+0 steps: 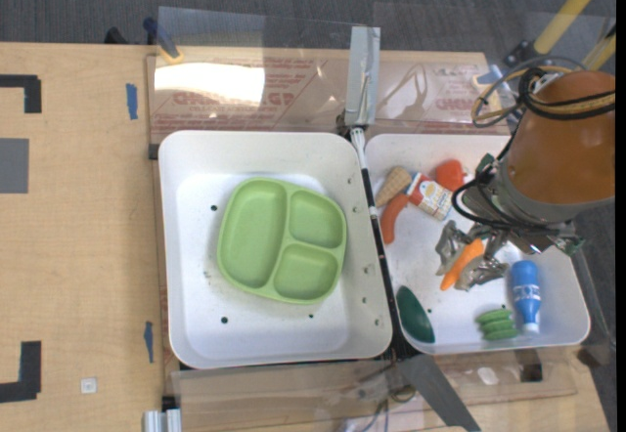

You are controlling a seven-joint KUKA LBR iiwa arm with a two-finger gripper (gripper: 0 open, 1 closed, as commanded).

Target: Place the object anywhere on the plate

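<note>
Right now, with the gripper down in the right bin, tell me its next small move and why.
Probably lift straight up: the gripper appears closed around the orange carrot in the right bin, and the green plate waits in the left bin.

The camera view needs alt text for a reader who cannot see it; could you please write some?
A grey and orange arm lowers its end effector around an orange carrot in the right bin, among a blue bottle and other toy foods. The left bin holds a green divided plate.
</note>
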